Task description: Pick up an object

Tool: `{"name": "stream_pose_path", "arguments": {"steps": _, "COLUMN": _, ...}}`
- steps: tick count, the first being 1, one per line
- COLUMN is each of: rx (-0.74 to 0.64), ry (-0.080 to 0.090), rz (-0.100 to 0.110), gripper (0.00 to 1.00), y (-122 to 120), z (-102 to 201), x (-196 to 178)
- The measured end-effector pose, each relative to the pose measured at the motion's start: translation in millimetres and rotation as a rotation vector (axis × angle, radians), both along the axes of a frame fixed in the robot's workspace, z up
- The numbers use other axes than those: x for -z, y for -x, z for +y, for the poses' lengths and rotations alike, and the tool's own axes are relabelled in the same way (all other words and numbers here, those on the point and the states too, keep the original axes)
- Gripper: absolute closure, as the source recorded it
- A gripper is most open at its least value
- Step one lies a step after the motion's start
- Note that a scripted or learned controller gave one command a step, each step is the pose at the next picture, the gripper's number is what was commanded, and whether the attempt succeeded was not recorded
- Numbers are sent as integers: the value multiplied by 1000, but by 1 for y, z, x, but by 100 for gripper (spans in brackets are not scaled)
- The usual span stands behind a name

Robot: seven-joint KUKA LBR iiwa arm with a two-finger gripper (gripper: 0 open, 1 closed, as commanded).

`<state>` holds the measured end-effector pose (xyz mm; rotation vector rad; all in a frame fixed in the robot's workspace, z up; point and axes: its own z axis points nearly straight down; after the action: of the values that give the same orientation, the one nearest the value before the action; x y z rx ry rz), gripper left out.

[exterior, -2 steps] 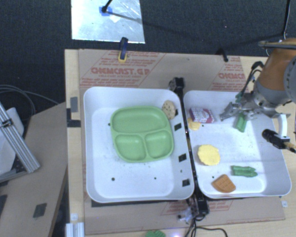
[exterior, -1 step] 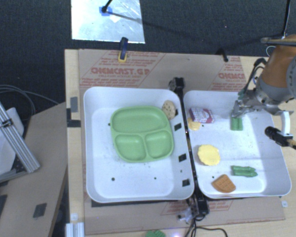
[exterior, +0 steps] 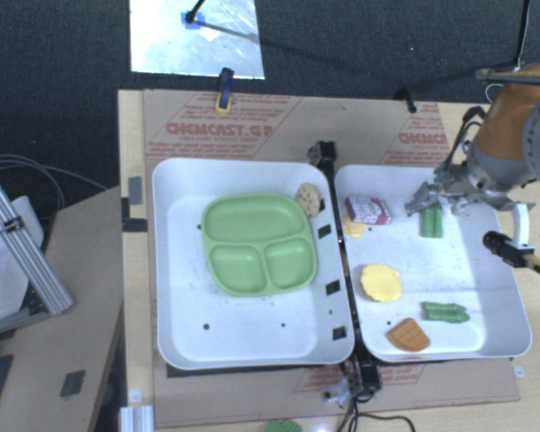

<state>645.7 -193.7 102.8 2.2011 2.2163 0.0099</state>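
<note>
My gripper (exterior: pixel 429 201) hangs over the far part of the right bin (exterior: pixel 499 282), reaching in from the right. A green block (exterior: pixel 431 222) sits right under its tip, touching or nearly touching it. In the same bin lie a pink and white box (exterior: pixel 366 210), a small yellow piece (exterior: pixel 354 229), a yellow round piece (exterior: pixel 381 283), a green bean-like piece (exterior: pixel 445 311) and an orange biscuit (exterior: pixel 408 335).
The left bin (exterior: pixel 175 268) holds a green divided plate (exterior: pixel 256 244) and a brown cookie (exterior: pixel 308 199) at its far right corner. A black divider (exterior: pixel 337 268) runs between the bins. A brown board (exterior: pixel 279 124) lies under both.
</note>
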Motion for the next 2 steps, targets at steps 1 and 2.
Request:
{"name": "stream_pose_path", "arguments": {"steps": 1, "rx": 6, "ry": -7, "rz": 15, "gripper": 0, "y": 8, "z": -14, "x": 18}}
{"name": "stream_pose_path", "arguments": {"steps": 2, "rx": 4, "ry": -5, "rz": 10, "gripper": 100, "y": 6, "z": -13, "x": 6}}
